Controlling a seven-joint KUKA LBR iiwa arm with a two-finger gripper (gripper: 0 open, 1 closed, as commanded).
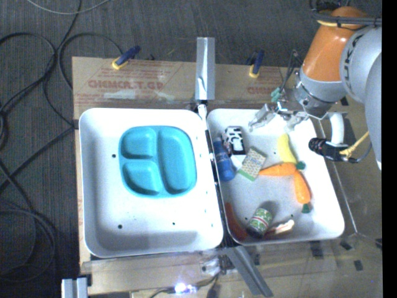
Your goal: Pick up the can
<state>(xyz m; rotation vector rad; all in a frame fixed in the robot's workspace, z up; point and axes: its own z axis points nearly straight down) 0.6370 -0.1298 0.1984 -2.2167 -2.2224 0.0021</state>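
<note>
So the gripper (277,113) is hanging over the far edge of the right bin (332,219), fingers spread and gripping nothing, which tells me we're sitting at the approach stage and nothing has been grabbed yet. The can (261,220) is lying way down at the near side of that same bin, well apart from the claw, tipped on its side with a green label and a pale band, looking like smooth printed metal. To my eye the next move is calling for a long reach toward the near wall, then lining the fingers across the can's round body so it isn't rolling away. It's crowded down there: something reddish is lying just beside it on the left and a pale scrap on its right. Farther up, two glossy orange carrots (290,177) are crossing each other near a yellow banana (285,148), plus a blue bottle (223,162) along the divider. The left bin (99,228) is holding a teal plastic divided tray (157,159).
</note>
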